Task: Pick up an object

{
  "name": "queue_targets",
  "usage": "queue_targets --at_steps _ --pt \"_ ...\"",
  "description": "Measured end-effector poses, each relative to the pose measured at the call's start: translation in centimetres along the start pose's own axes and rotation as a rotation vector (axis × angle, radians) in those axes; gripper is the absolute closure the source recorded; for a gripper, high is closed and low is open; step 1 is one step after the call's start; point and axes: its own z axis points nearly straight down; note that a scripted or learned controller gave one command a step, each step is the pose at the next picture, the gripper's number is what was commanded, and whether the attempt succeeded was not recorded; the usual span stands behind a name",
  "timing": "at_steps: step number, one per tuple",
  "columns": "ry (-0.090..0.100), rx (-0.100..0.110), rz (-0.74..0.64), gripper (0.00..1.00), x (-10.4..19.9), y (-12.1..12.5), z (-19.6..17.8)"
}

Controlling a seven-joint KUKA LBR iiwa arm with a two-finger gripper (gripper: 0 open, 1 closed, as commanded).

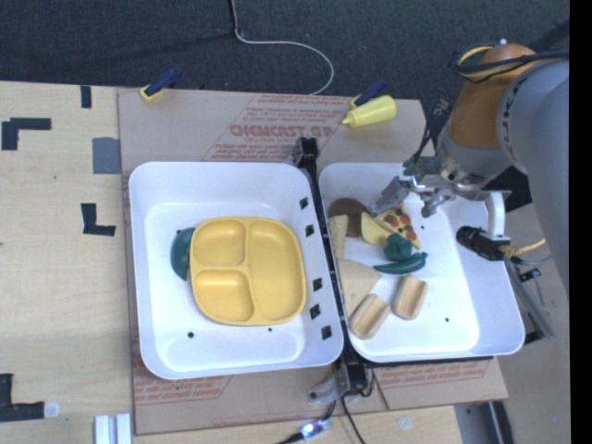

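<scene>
A: Gripper [413, 195] state?
B: Fingers spread, nothing btwn them, poised over right white plastic bin [481, 326] at its 12 o'clock.
A: Target?
B: Prob. yellow pizza-slice toy [392, 224] w/ green pepper toy [401, 261], just 6 o'clock of gripper; clustered mid-bin, so easy reach.

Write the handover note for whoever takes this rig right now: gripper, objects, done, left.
Gripper: above the far part of the right bin, just over the toy pile; nothing visible between its fingers.
Objects: pizza slice, green pepper and two bread rolls lie in the right bin. Yellow divided plate sits in the left bin over a dark green item.
Done: no pick yet.
Left: grasp one object and lift it.
</scene>
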Motion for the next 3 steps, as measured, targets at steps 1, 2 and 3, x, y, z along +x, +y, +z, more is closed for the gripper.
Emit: queue_targets --at_steps 1,2,3 --pt "0.0 -0.002 0.0 0.0 0.1 0.0 5.3" --pt "-0.001 -0.007 -0.002 1.0 0.1 0.1 3.9" --pt "0.0 -0.009 0.0 1.0 0.7 -0.6 -1.9"
